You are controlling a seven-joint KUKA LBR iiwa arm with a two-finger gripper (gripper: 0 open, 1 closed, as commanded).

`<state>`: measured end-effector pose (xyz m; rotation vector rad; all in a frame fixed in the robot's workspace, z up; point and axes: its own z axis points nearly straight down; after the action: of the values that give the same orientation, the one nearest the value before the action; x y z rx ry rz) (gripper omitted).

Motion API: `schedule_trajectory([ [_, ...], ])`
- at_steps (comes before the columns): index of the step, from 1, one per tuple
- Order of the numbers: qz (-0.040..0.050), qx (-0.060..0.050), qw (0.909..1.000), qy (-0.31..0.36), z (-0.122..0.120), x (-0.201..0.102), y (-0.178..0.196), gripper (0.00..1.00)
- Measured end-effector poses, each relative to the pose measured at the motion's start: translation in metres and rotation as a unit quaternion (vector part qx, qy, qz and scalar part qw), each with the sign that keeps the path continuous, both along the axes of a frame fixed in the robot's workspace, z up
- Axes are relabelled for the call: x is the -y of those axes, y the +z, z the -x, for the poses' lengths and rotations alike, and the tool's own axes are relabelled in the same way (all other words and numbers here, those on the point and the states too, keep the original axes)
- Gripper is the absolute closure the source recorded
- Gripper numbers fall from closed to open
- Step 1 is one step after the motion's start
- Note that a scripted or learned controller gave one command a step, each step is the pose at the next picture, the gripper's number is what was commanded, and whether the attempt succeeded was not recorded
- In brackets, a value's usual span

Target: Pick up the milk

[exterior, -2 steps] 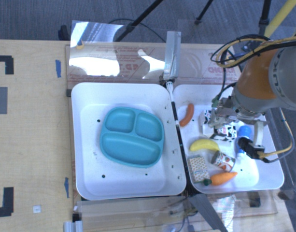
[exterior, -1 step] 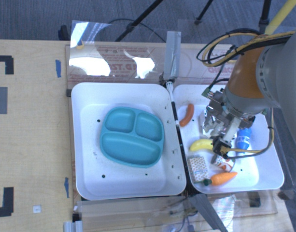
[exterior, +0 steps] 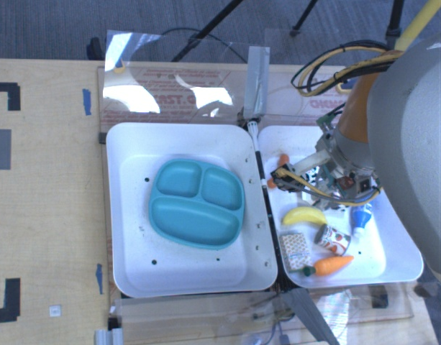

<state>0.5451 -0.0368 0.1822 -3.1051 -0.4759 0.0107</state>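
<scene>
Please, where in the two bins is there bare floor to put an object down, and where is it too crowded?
Left bin: a bare white border surrounds the blue divided tray, widest at the near edge and far-left corner. Right bin: crowded. Banana, small carton, carrot, patterned packet and blue-capped tube cluster under the gripper; only its near-right corner looks bare.

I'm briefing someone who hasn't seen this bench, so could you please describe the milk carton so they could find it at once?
Start at the right-hand white bin, where the arm's gripper is working. Just below the yellow banana, near the bin's middle, lies the milk carton, with the orange carrot below it. It is the small boxy white pack with red markings, unlike its rounded, single-coloured neighbours.
</scene>
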Motion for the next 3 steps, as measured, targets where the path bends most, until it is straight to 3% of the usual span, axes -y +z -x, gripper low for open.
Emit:
schedule_trajectory([
  [1, 0.0003, 0.001, 0.9998, -0.019, 0.009, -0.116, 0.014, 1.00],
  [2, -0.0082, 0.014, 0.9994, 0.031, -0.013, -0.137, -0.068, 1.00],
  [3, -0.0008, 0.001, 0.9877, 0.156, -0.091, -0.108, 0.015, 1.00],
])
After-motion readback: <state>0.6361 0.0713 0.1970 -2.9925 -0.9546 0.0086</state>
